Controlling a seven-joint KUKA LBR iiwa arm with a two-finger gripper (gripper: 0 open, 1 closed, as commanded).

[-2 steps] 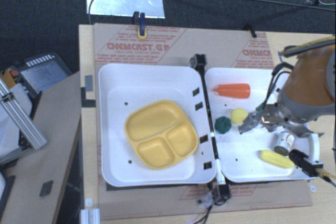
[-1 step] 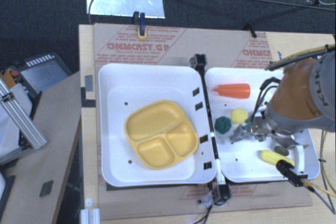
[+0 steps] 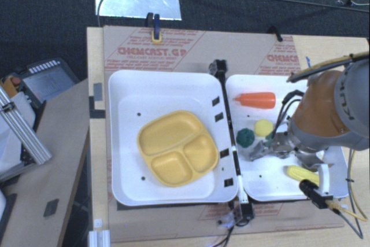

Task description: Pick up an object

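In right bin (image 3: 272, 191), frame lower right:
Hand (image 3: 258, 150): low beside green ball (image 3: 245, 136); opening unclear, cannot tell.
Advice: centre over ball, close gently.

The divided plate (image 3: 175, 147) lies in the left bin (image 3: 124, 95). In the right bin (image 3: 245, 188), the carrot (image 3: 256, 100) lies near the far edge, the corn (image 3: 300, 173) near the front edge, two balls (image 3: 254, 132) between them.

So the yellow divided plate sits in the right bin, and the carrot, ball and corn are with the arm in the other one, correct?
Not quite. The camera view shows the yellow divided plate in the left bin; the carrot, ball and corn lie in the right bin, where the arm reaches.
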